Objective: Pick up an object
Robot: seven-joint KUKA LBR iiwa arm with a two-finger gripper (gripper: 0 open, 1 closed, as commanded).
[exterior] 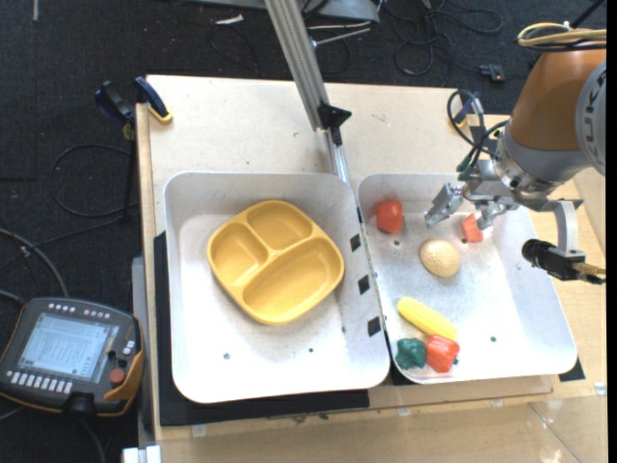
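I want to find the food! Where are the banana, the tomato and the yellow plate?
banana (427, 317): camera view, middle of its yellow body.
tomato (389, 216): camera view, centre of its red top.
yellow plate (277, 259): camera view, ridge between its compartments.

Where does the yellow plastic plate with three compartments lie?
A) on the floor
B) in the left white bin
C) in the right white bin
B: the yellow plastic plate with three compartments lies flat in the left white bin.

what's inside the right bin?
Right bin holds a tomato, potato, banana, green and red pieces, small red block by the gripper. Anything beneath the gripper is hidden.
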